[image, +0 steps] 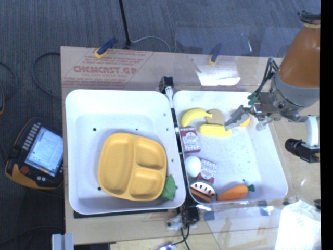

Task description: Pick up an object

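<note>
The right bin (270,160) holds several toy foods. A yellow banana (190,116) lies at its far left, with a tan piece (216,116) and a long yellow piece (214,131) beside it. Nearer the front are a red carton (190,140), a white egg (193,166), a small red-and-white packet (208,169), an orange carrot (233,192) and a brown bun-like item (202,191). My gripper (237,119) hangs low over the bin's far middle, just right of the long yellow piece. A small yellow bit (245,122) shows right by the gripper.
The left bin (83,119) carries a yellow divided plate (132,165) with a green item (169,188) poking out from under its right corner. A black rod (167,87) lies at the far end of the bins' shared wall. A handheld pendant (36,152) sits left of the bench.
</note>
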You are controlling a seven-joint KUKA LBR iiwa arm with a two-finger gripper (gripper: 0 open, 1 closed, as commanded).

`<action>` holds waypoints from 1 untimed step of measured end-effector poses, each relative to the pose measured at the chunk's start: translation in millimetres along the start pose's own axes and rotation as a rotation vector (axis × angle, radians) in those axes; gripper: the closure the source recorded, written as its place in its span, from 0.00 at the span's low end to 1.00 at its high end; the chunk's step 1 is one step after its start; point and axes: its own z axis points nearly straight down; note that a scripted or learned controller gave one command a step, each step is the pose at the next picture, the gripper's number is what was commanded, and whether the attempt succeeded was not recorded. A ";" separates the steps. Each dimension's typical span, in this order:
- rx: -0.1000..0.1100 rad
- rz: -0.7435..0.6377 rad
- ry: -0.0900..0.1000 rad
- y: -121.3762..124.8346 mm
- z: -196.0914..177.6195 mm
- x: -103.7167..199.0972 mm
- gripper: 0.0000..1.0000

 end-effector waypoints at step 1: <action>0.013 0.224 0.002 66.6 147.1 21.2 0.00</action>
